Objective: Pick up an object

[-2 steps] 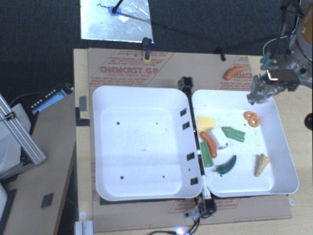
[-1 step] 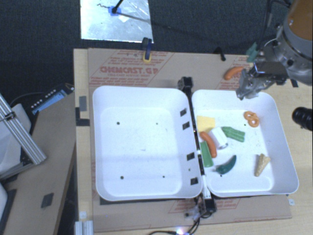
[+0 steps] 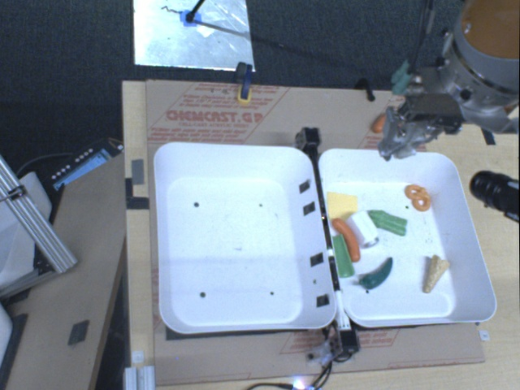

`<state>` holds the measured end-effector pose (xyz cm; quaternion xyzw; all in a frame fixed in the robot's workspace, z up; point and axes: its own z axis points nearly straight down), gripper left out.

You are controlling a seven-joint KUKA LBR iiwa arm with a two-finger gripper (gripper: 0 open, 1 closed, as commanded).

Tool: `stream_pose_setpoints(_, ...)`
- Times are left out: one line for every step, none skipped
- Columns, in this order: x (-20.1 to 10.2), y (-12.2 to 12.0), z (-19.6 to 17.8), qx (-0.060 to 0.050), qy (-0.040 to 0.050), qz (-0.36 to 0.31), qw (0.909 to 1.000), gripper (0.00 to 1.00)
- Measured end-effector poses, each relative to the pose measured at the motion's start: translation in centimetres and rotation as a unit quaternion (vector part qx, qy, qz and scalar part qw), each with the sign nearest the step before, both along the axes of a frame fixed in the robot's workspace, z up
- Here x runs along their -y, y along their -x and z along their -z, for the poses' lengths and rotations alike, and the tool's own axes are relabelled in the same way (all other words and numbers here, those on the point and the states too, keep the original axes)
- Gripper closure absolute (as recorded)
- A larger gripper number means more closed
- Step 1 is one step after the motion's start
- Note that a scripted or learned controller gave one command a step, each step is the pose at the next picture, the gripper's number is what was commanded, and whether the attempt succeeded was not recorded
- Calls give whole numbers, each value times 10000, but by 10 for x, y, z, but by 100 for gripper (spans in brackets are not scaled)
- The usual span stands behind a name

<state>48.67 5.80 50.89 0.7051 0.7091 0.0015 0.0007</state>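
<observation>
Dark carpet floor (image 3: pixel 65 47); shiny metal sheet (image 3: pixel 193 23); tan bench (image 3: pixel 81 242).

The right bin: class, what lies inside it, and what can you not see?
Inside the right bin lie a yellow block, a sausage, a white cylinder, green pieces, a pretzel and a cone. The sausage and cylinder hide whatever lies beneath them.
</observation>
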Motion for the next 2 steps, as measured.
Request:
stream_pose_setpoints(-37, 0, -24, 8, -5, -12, 10000, 100)
stream_pose_setpoints(-62, 0, -26, -1, -4, -5, 10000, 100)
